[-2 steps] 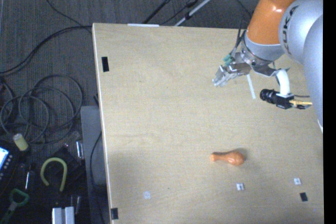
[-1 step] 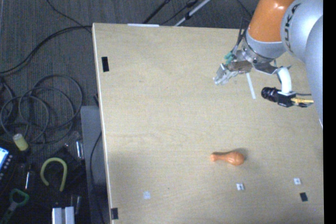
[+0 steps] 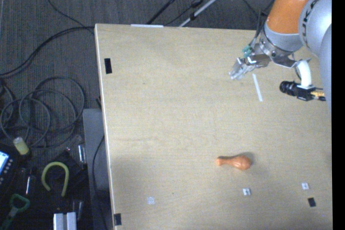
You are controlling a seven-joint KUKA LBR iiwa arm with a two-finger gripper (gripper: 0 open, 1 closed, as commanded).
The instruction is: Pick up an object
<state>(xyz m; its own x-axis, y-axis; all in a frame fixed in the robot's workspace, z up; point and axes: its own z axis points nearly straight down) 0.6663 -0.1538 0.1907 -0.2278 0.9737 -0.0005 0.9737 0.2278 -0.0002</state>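
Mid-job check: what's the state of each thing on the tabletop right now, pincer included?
pincer: over the far right part of the tabletop, well apart from the orange object.
orange pear-shaped object: lying on its side, narrow end toward the view's left, not gripped.
white stick: lying slanted right next to the pincer; contact cannot be told.

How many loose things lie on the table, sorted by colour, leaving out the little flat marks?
Orange: 1, the gourd
White: 1, the stick
Total: 2
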